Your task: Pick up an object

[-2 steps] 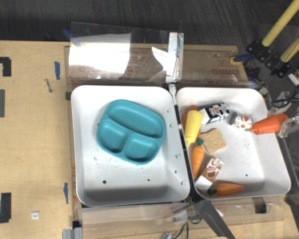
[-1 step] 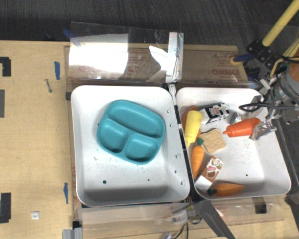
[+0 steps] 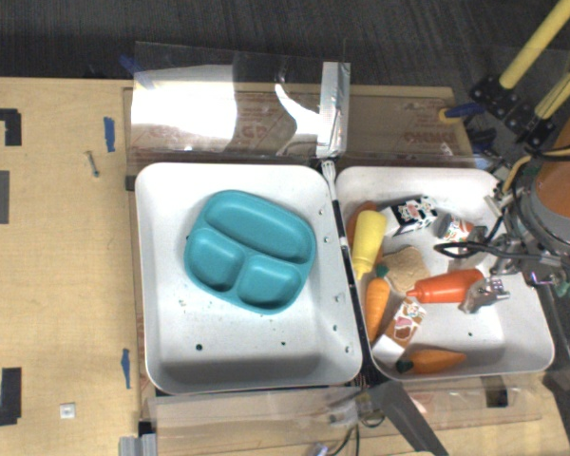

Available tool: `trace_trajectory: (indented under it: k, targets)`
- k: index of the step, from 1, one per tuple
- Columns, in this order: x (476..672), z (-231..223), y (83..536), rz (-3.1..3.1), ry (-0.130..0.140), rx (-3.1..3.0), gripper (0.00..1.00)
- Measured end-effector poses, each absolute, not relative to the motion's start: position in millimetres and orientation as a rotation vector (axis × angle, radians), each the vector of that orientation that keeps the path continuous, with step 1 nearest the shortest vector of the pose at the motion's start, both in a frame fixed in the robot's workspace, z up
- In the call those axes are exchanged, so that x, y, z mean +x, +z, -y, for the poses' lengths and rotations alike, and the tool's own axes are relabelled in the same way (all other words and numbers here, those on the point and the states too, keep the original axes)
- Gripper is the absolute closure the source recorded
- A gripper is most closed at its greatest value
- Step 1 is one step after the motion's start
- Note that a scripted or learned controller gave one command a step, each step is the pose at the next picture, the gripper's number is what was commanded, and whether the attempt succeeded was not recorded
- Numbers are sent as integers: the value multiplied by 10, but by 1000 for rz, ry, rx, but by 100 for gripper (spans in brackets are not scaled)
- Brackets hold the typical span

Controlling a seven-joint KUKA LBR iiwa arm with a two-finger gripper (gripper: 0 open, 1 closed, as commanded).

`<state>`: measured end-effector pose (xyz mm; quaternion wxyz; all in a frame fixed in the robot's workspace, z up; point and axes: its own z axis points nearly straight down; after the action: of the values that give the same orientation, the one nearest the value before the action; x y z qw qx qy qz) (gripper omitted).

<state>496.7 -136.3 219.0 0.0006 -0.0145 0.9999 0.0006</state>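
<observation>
The arm [image 3: 554, 218] is grey with an orange band [image 3: 560, 190] above the wrist. Thin black cables [image 3: 470, 245] loop off it toward a small silvery metal gripper [image 3: 484, 295].

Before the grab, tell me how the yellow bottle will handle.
The yellow bottle looks rounded and smooth, so it may roll or slip. It seems like light plastic. It lies against the right bin wall beside a carrot, leaving tight finger room.

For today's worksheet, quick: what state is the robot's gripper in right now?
Gripper: cannot be told; it sits over the right white bin beside the orange-red plastic bottle.
</observation>
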Motion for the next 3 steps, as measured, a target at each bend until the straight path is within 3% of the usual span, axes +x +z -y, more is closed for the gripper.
trace_trajectory:
  k: [1,2,3]
  targets:
    - [4967,1366,2192,-3140,1,-45,0]
    - [4934,1859,881,-3132,-1,38,0]
    - [4973,1856,986,-3122,-5,34,100]
